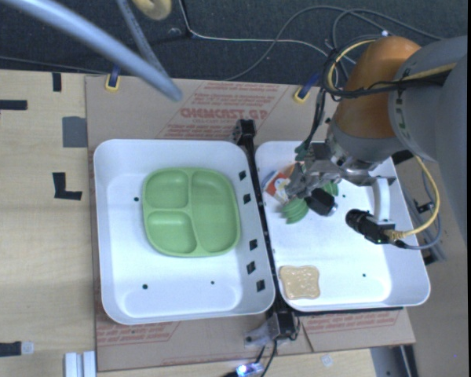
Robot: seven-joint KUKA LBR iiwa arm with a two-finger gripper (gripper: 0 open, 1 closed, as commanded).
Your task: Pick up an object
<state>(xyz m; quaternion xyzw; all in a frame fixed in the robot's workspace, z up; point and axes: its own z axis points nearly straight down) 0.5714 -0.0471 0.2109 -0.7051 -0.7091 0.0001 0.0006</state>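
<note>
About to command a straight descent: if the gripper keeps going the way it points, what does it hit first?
Most likely the small green object lying just below the gripper in the right bin, beside an orange-and-white item. Depth is hard to judge here.

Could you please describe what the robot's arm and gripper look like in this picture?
The grey KUKA arm is thick and rounded, with a glossy orange band above the wrist. Thin black and yellow cables loop around it. The two-finger gripper is a compact assembly of grey metal and black parts.

We note a wooden desk (pixel 31 234); on it a printed cardboard sheet (pixel 220 104), bearing two white bins (pixel 118 289) (pixel 408 289) side by side.
</note>
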